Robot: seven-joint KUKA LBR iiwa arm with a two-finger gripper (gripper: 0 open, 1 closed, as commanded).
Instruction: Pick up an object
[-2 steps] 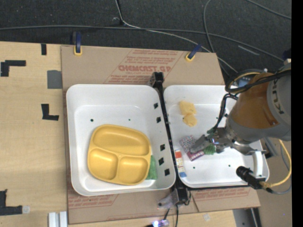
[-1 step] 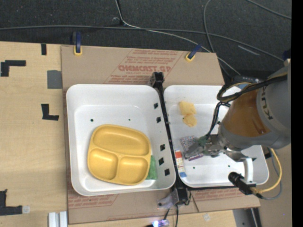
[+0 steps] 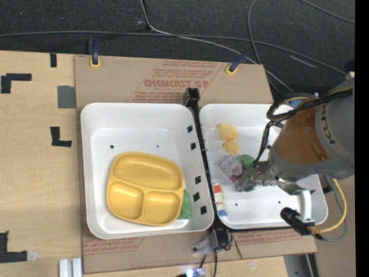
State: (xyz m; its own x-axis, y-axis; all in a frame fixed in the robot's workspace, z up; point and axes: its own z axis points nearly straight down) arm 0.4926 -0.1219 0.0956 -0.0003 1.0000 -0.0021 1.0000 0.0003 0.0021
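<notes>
Near edge: small tube-like item with a red band (image 3: 218, 196) lies against the right bin's (image 3: 259, 221) left wall, close to its near-left corner.
Left bin: white bin (image 3: 95, 120) carries a yellow three-compartment tray (image 3: 145, 187), resting flat; a green item (image 3: 185, 205) is wedged at the tray's right edge, probably slid there.
Right bin, far-left part: two pale yellow lumps (image 3: 229, 136), just beside each other.
Right bin, middle: crumpled pinkish-grey wrapper (image 3: 230, 166) with a green piece (image 3: 247, 160) touching its right side.
Arm: grey body with orange band (image 3: 300, 140) leans over the right bin from the surface's right edge.
Tool: dark tool (image 3: 247, 180) sits low, just beside the wrapper; cannot tell how far open, or whether it grips anything.
Task thing: wrapper looks the likely target, still resting in the bin.
Risk: the green piece, being in contact, may drag along.
</notes>
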